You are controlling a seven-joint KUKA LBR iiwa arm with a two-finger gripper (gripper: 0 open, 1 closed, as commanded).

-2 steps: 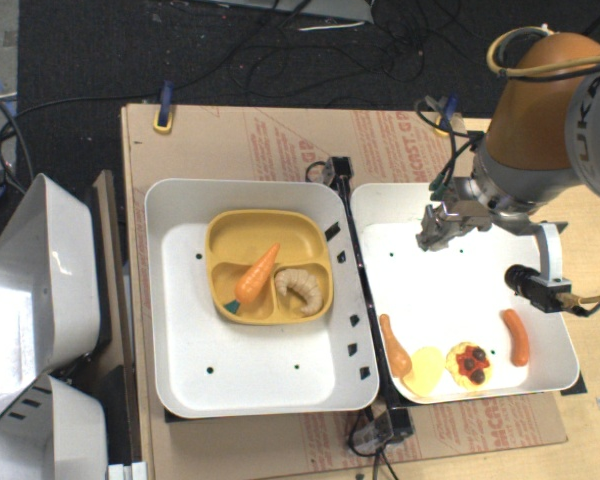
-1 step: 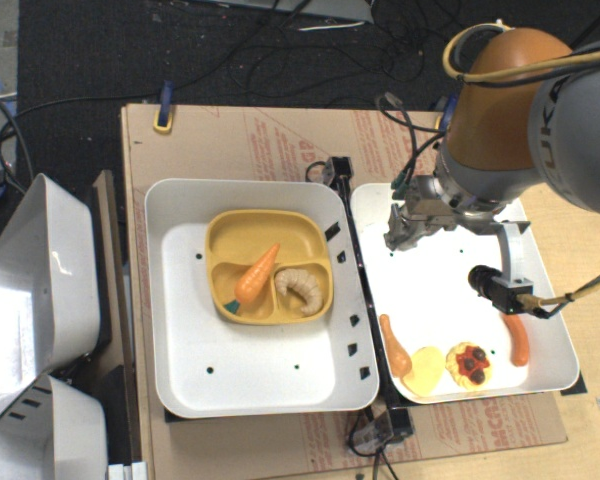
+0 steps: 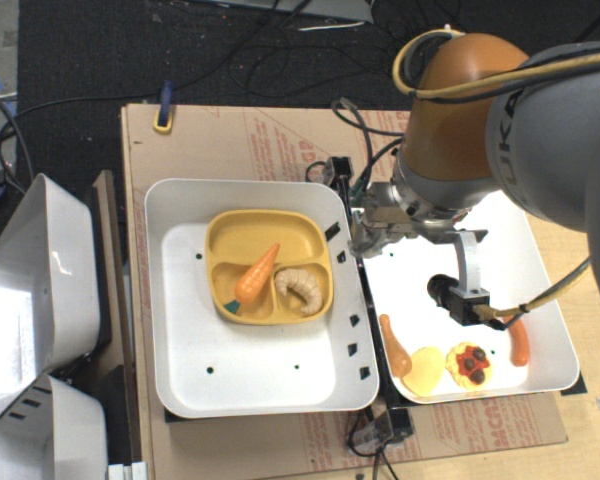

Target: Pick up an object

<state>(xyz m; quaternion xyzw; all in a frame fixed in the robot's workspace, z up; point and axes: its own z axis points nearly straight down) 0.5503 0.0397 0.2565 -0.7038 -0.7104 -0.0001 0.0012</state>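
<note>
gripper (image 3: 366,236) hangs at right bin's (image 3: 525,273) left wall; open or closed, cannot tell. approach step, likely. next: centre over one item, say the carrot (image 3: 257,273), then descend.

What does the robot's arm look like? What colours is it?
The arm is thick, round and grey, with a shiny orange band bulging like a ball above the wrist. A yellow cable loops over that orange part. Dark letters are printed on the grey shell, too cut off to read whole. The wrist below is silvery metal.
</note>
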